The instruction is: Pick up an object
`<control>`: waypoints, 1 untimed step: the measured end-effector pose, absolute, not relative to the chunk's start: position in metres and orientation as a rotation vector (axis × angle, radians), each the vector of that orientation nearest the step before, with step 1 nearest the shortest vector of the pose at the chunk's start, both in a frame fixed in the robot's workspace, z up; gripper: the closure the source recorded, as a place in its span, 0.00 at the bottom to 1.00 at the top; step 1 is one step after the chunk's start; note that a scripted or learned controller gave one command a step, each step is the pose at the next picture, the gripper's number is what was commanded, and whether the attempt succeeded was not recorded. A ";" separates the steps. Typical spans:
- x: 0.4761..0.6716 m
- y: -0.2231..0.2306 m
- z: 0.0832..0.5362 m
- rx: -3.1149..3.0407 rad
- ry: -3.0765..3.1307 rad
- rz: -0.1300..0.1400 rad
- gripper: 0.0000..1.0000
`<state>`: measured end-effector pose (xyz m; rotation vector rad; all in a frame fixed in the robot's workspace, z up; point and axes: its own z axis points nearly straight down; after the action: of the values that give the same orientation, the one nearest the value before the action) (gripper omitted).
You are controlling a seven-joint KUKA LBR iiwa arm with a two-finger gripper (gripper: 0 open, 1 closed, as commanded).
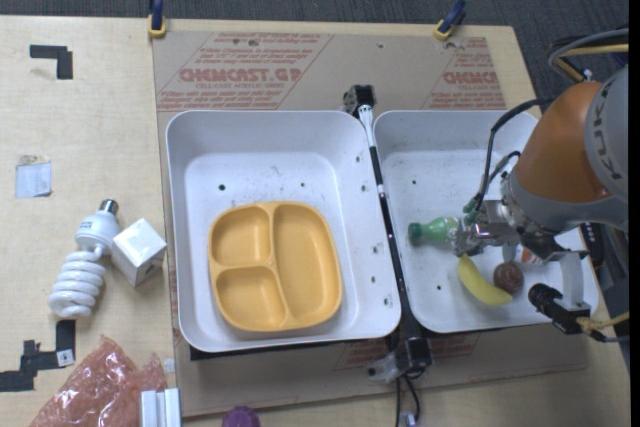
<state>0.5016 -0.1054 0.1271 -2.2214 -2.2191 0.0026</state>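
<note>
In the right bin [430, 165] lie a green bottle-like object [432, 231], a yellow banana [480, 283] and a small dark brown round object [508, 277]. My gripper [482, 233] is low in the right bin, just right of the green object and above the banana. The orange-banded arm [565, 160] covers much of the bin's right side. The left bin [190, 165] holds a yellow three-compartment plate [274, 265].
Outside the bins on the left bench lie a white spiral light bulb [82, 267], a small white box [139, 250] and a reddish mesh bag [95, 385]. Blue clamps [156, 10] hold the board at the back. Cables run along the divider between the bins.
</note>
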 end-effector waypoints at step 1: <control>0.570 -0.101 0.092 -2.220 -2.225 0.001 1.00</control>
<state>0.5700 -0.1014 0.0925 -2.2195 -2.2246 0.0010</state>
